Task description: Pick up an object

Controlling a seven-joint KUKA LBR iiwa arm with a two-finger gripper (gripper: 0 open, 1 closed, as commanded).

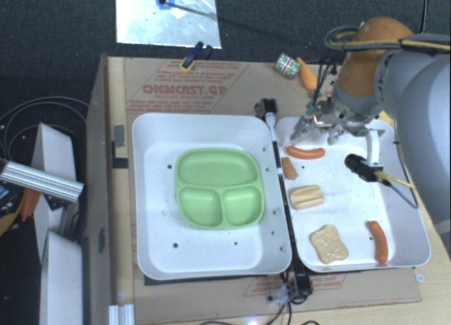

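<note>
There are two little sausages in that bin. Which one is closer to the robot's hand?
The orange-red sausage lying crosswise right beside the hand. The other sausage lies lengthwise in the white bin's near right corner.

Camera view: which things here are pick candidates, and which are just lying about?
Likely for the job, in the right bin: top sausage, brown stub, bun, cracker, lower sausage.
Lying about: green plate in the left bin; can, carrot, clip outside.
</note>
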